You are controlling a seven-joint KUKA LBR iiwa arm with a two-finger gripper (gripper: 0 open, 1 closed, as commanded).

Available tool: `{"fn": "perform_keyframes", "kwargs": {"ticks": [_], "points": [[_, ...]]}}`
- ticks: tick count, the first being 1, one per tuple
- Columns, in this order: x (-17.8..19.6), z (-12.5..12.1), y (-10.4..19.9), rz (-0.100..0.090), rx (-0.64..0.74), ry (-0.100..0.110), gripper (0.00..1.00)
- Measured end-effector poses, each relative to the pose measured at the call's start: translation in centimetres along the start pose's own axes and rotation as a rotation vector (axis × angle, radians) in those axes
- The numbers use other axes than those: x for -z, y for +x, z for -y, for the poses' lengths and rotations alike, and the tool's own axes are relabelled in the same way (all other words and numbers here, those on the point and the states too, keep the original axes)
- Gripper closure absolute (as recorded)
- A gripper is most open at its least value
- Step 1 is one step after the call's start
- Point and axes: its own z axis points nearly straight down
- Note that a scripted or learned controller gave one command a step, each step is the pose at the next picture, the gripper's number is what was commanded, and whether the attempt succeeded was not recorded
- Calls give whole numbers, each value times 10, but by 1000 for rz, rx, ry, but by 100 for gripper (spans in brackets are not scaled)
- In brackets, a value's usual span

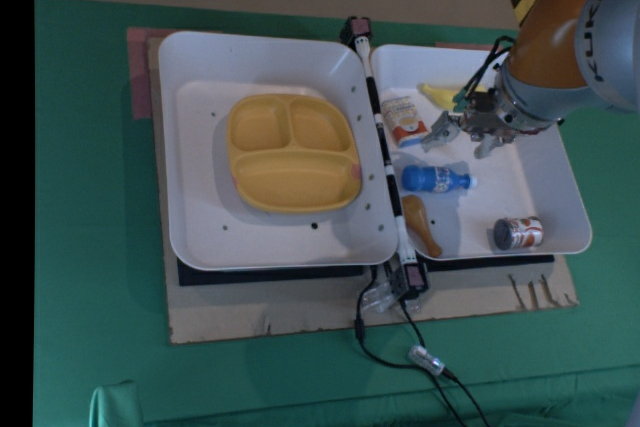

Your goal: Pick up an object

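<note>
My gripper (463,141) hangs over the right bin (545,177), its two fingers spread apart with nothing between them. A blue bottle (436,179) lies just below and left of it. A white and red packet (403,119) lies to the gripper's left. A yellow banana-like piece (438,95) sits behind it, partly hidden by the wrist. A tan drumstick-shaped toy (421,225) lies near the bin's front left, and a small can (518,233) lies on its side at the front right.
The left bin (195,225) holds a yellow divided plate (292,153). A black and white divider (381,130) runs between the two bins. Cables (410,340) trail off the front of the bench.
</note>
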Motion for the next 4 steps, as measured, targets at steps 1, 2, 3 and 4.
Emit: {"fn": "perform_keyframes", "kwargs": {"ticks": [1, 2, 3, 4], "points": [[-29, 22, -1, -6, 11, 21, 0], [-14, 19, -4, -1, 5, 7, 100], [67, -16, 62, -11, 13, 32, 100], [82, -104, 53, -9, 13, 31, 100]]}}
